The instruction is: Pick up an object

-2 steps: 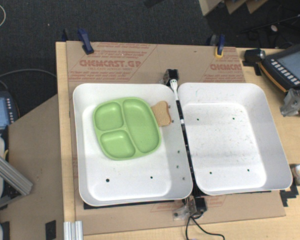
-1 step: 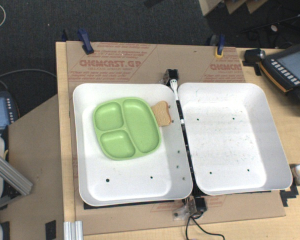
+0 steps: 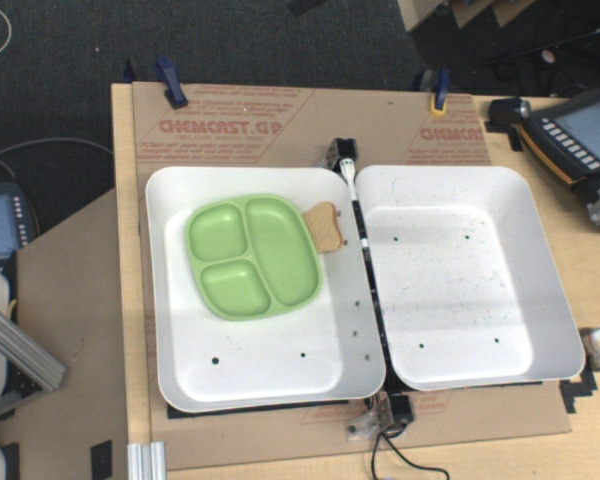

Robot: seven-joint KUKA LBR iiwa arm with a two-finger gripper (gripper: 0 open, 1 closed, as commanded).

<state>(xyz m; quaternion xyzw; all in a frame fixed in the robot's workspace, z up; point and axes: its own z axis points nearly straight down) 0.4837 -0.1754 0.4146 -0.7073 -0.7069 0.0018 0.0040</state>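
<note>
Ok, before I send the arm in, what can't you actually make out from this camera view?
- Tan piece beside the green divided plate in the left bin: too small to tell what it is, or whether it overlaps the plate's rim.
- Small dark specks in the right bin: too fine to tell marks from holes.
- Tablet-like device: cut off by the right edge.

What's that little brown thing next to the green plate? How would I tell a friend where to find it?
Look at the left bin of the two white ones. Inside it lies a green divided plate, and the brown piece sits at that plate's upper right edge, near the seam between the bins. It is small, flat and tan, like a slice of toast, the only brown thing in the bin.
</note>
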